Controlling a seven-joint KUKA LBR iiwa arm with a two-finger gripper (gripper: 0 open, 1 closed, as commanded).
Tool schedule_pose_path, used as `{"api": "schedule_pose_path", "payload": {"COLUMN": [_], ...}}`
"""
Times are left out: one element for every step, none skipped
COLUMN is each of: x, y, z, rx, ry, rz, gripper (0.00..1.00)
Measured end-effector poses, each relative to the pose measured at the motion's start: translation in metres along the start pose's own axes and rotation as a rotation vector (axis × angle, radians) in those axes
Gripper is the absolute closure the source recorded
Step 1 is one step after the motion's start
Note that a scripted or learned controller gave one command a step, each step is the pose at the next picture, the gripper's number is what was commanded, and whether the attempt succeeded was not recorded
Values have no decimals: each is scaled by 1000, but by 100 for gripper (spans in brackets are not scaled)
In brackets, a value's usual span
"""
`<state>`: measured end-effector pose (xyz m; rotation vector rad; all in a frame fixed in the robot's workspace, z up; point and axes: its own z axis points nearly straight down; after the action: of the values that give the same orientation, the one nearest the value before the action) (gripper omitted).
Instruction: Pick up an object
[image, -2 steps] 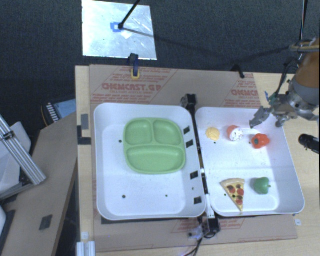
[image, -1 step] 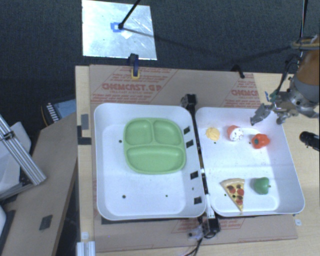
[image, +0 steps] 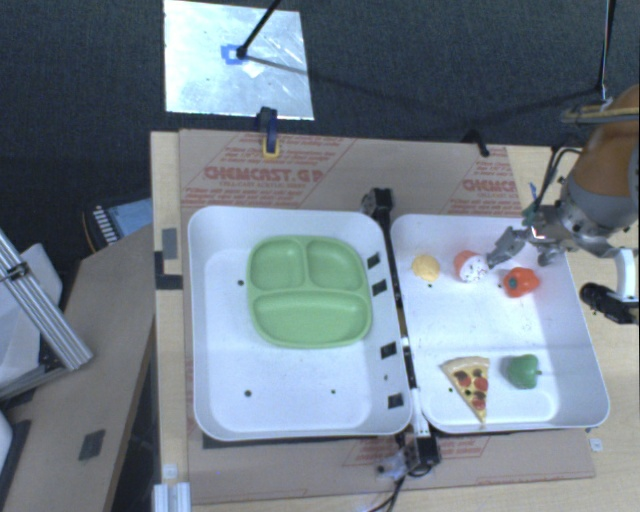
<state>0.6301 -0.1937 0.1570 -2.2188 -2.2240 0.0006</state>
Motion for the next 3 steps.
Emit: {"api": "schedule_pose_path", "payload": {"x": [-9,-10,-9], "y": [-3,0,-1], "z": [49,70,60], "rx": [-14,-9,-8], "ry": [-7,-4,-3], "rz": [0,-2,-3], "gripper": [0,0,100]}}
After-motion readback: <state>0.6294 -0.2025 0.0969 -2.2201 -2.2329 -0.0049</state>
